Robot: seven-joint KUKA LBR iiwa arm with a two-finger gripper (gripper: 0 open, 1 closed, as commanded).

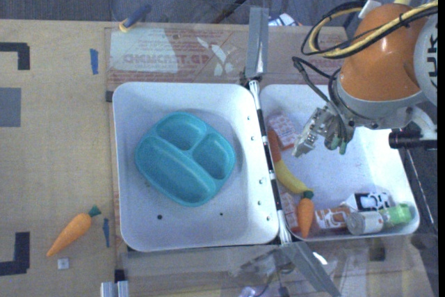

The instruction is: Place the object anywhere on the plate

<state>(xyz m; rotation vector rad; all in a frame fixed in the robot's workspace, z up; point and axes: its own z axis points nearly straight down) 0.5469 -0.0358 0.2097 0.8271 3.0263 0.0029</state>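
Above the right-hand bin point(389, 170), the grey arm's gripper point(323, 135) hangs with its fingers slightly parted and nothing between them, poised over bare white floor. Along that bin's left wall lie the candidates for a pick: a small printed packet point(283, 127) near the top, a banana point(290, 180) slanting down below it, and a carrot point(304, 213) standing on its tip end near the bottom corner. A carton point(332, 218) and a green-capped bottle point(375, 220) rest along the lower wall, touching one another. Which of these is the object to be moved cannot be told from here; the banana and carrot lie nearest the fingers. The blue divided plate point(185, 158) sits alone in the left-hand bin point(132, 108), well apart from the gripper, across the metal divider point(261, 142). A second carrot point(69, 233) lies outside both bins on the bench.

The risks look plain enough. Banana and carrot nearly touch and hug the wall, so a descent slightly off could strike the rim or close on two items, or none. The banana's curved skin may slip from a narrow pinch. Anything lifted must then clear the divider on its way to the plate, where a loose hold would likely drop it short.
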